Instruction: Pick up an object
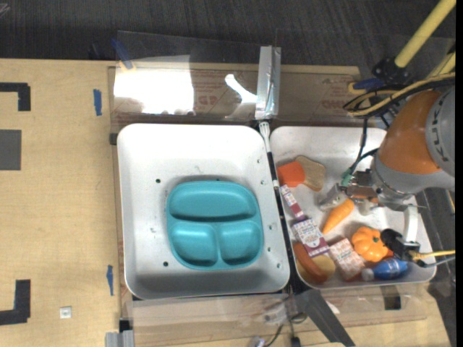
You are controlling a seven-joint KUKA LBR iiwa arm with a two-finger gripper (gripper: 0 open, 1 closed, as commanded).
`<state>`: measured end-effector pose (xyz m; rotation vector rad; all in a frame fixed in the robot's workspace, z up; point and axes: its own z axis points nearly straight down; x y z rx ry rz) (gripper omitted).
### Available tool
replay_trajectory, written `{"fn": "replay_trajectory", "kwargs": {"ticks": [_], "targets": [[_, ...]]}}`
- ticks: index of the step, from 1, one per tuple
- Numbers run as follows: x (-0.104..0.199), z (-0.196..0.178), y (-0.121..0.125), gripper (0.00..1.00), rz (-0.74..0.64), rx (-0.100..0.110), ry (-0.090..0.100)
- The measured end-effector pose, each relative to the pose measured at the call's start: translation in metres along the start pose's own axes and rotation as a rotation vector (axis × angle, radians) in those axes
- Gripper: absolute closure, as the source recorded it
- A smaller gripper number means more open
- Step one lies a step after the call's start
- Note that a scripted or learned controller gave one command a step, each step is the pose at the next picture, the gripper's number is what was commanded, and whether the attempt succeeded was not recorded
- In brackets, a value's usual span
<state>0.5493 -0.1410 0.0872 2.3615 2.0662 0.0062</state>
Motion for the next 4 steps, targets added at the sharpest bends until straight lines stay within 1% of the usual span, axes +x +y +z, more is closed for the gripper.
{"fn": "replay_trajectory", "kwargs": {"ticks": [1, 2, 3, 4], "targets": [[-0.001, -0.011, 0.002, 1.00, 0.003, -0.006, -0.001], [0.020, 0.002, 0.097, 1.00, -0.059, 0.002, 0.000], [0.012, -0.062, 0.089, 1.00, 0.058, -0.002, -0.001], [-0.031, -0.020, 0.118, 1.00, -0.205, 0.003, -0.001]]}}
